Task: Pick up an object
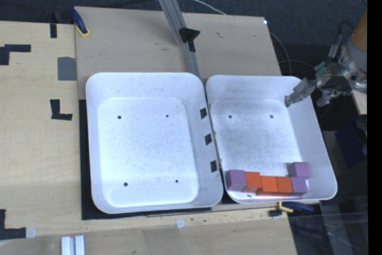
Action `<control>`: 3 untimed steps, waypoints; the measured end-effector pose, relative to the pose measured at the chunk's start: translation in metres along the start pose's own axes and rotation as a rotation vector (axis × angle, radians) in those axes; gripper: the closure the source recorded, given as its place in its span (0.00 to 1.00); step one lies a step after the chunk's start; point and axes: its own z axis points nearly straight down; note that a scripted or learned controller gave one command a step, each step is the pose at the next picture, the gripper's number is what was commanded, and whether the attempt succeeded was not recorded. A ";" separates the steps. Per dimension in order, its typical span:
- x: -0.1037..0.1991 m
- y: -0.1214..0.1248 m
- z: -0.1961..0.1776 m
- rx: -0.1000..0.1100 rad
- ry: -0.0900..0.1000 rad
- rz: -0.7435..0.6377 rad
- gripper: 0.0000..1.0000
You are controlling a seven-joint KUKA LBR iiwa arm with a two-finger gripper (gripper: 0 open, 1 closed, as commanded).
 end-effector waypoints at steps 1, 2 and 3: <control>0.059 0.029 0.044 0.004 0.002 -0.005 0.00; 0.034 0.062 0.132 0.008 -0.001 0.002 0.00; 0.039 0.036 0.065 -0.004 -0.002 0.002 0.00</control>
